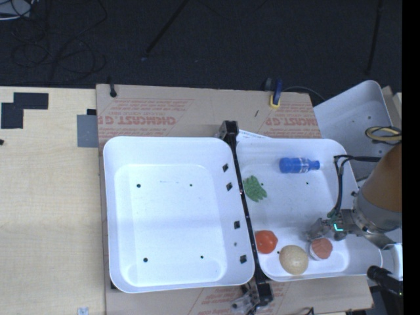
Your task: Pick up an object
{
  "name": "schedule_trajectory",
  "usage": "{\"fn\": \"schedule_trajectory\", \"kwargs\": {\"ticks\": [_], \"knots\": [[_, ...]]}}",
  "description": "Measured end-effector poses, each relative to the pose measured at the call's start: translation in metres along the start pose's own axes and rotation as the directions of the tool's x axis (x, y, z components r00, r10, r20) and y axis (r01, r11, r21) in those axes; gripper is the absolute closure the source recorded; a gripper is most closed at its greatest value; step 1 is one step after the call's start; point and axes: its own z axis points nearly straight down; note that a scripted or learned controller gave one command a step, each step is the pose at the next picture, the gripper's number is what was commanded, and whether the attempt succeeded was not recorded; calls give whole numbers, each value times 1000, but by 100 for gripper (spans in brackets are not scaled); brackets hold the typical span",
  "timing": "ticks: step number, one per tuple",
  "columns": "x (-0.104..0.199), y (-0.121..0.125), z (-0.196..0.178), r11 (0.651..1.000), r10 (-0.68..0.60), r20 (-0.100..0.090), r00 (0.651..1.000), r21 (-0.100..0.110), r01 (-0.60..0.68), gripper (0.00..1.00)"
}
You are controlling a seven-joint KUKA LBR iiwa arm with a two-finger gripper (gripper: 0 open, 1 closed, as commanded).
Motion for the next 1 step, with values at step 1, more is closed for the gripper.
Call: {"fn": "schedule_trajectory", "kwargs": {"ticks": [1], "knots": [[-12, 50, -38, 1000, -10, 3, 1000, -3, 10, 0]]}}
